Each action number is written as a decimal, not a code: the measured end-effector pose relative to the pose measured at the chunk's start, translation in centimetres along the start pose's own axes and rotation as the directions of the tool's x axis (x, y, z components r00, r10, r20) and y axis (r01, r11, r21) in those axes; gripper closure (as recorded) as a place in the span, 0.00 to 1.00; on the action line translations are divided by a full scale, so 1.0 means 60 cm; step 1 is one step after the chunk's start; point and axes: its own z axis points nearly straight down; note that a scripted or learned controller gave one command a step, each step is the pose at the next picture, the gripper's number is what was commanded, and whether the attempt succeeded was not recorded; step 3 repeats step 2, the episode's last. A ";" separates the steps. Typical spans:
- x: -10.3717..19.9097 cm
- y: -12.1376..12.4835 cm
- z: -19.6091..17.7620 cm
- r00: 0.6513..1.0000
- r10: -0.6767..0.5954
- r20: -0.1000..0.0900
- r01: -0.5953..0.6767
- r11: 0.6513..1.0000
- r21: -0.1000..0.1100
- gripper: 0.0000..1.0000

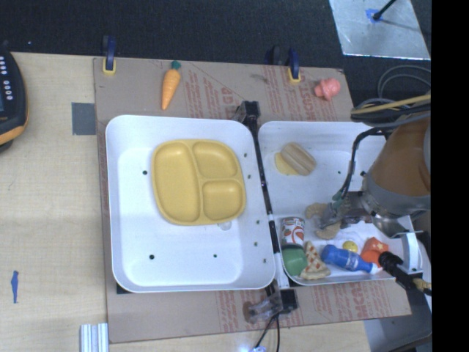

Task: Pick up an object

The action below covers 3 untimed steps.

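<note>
Where the grey arm with its orange band reaches in from the right, the gripper (338, 213) sits low inside the right bin (322, 134), its dark fingers pointing toward a cluster of small objects. Whether the fingers are spread or closed cannot be told from this angle, and nothing is clearly seen between them.

Just beside the gripper lies a tan, cookie-like piece (320, 212), the nearest candidate for picking. Slightly lower sit a red and white can (293, 231), a green round item (294, 257), a waffle-patterned wedge (314, 262), a blue bottle (346, 259) lying on its side, and an orange-red piece (374, 248). These crowd the bin's near corner, touching or nearly touching, which would make a clean grasp of one harder. A bread-like bun (295, 159) lies apart toward the bin's far side, with free space round it.

The left bin (132, 262) holds a yellow divided plate (198, 180), lying flat with its three compartments bare, probably a place to receive things.

Outside the bins, on the brown board (220, 86) clamped to the table (44, 218), a toy carrot (170, 85) and a pink object (327, 87) rest near the far edge, well away from the gripper.
</note>
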 end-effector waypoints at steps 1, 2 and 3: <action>-0.017 0.054 -0.082 1.000 0.001 0.001 -0.001 1.000 -0.007 1.00; 0.128 0.072 -0.154 1.000 -0.007 -0.004 0.007 1.000 -0.006 1.00; 0.128 0.072 -0.154 1.000 -0.007 -0.004 0.007 1.000 -0.006 1.00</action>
